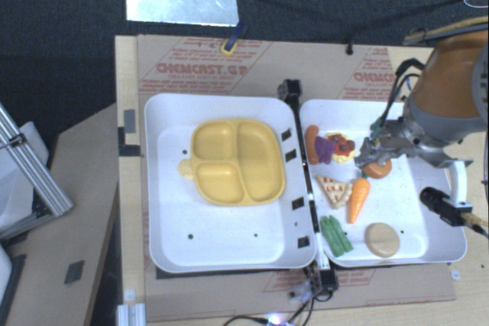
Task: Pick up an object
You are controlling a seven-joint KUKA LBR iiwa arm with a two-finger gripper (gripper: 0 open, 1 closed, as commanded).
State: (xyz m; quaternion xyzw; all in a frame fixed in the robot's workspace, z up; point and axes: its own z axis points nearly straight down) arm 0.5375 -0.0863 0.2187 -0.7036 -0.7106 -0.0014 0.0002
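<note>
In the right bin (435, 240), right of centre frame: toy carrot (358, 199), likely light, rigid, smooth plastic; best taken across its thick upper end. Gripper (372, 158) just above it; finger spread cannot be told

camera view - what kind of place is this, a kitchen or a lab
Most likely a robotics lab bench, not a kitchen. The food in the right bin is toys, such as a carrot; the left bin holds a yellow divided plate; and the gripper of a robot arm reaches in.
</note>
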